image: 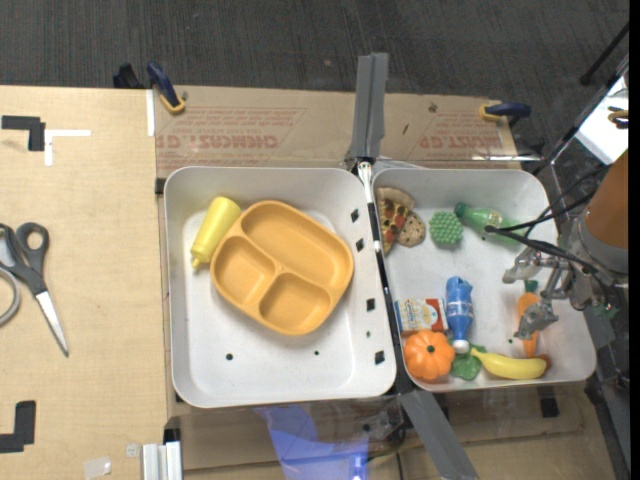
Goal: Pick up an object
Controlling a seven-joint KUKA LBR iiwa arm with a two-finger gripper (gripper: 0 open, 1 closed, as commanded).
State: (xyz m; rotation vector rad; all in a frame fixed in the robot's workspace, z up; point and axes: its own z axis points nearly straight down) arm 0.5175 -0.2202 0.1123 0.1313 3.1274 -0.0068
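My gripper [530,294] hangs low over the right side of the right bin [500,180], reaching in from the right, and it looks open. One finger [520,267] points left and the other sits lower, by an orange carrot [530,342]. The carrot lies on the bin floor, partly under the gripper, and nothing is lifted. Left of it stand a blue bottle [458,308], a small carton [420,315], an orange pumpkin [429,356], a banana [513,366] and a green broccoli piece [465,367].
At the back of the right bin lie a pizza slice [398,220], a green spiky ball [446,228] and a green bottle [480,217]. The left bin [190,368] holds a yellow divided plate [282,266] and a yellow bottle [213,228]. Scissors [35,278] lie on the bench at far left.
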